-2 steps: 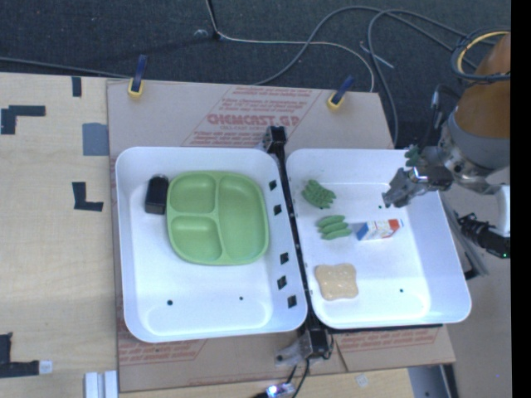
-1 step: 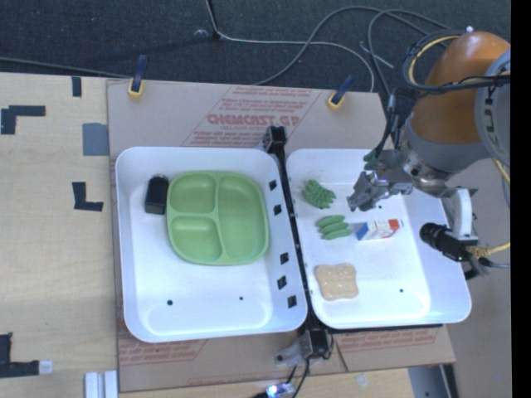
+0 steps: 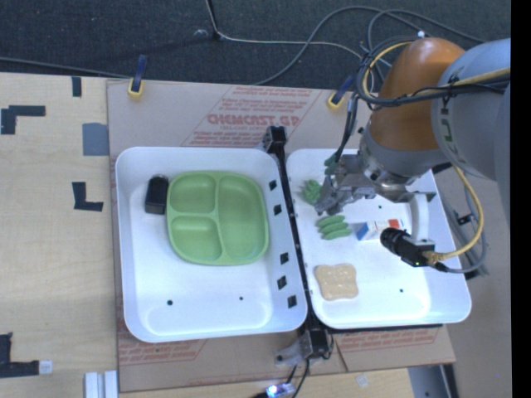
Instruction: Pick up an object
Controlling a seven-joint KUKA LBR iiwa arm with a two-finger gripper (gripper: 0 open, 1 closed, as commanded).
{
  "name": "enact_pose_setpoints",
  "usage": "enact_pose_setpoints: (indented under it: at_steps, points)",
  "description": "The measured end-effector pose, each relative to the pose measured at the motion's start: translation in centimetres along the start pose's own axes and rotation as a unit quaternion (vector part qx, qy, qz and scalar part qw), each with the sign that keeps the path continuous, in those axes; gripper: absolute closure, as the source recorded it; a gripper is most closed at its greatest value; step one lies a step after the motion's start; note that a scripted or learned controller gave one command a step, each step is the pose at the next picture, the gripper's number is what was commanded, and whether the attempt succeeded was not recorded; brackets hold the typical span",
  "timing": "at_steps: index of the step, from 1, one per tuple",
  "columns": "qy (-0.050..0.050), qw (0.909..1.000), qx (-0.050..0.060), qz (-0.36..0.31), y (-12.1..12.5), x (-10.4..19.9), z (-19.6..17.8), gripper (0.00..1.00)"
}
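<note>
My gripper [image 3: 330,203] hangs low over the left part of the right bin [image 3: 431,301], its tip just above a green pea pod [image 3: 333,226]. A second green piece [image 3: 311,191] lies beside the gripper's left side, near the bin divider. A small blue and white packet [image 3: 375,229] with a red end rests to the right of the pod. A beige slice of toast [image 3: 336,281] lies toward the bin's front.
The left bin [image 3: 141,293] holds a green divided plate [image 3: 218,217] and a small black block [image 3: 156,195] at its left side. The arm's orange band [image 3: 415,89] and grey wrist cover the back right of the right bin. Cables loop behind the bench.
</note>
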State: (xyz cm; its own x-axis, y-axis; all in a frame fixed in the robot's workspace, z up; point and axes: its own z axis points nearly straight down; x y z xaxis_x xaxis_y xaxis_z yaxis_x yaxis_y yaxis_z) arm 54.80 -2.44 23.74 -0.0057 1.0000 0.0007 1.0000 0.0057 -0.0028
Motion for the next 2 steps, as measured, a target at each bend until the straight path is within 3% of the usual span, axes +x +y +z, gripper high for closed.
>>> enact_pose_setpoints:
  at_steps: [2]
  points:
    - [0.000,1.0000,-0.001,-0.001,1.6,11.3,1.4,1.00]
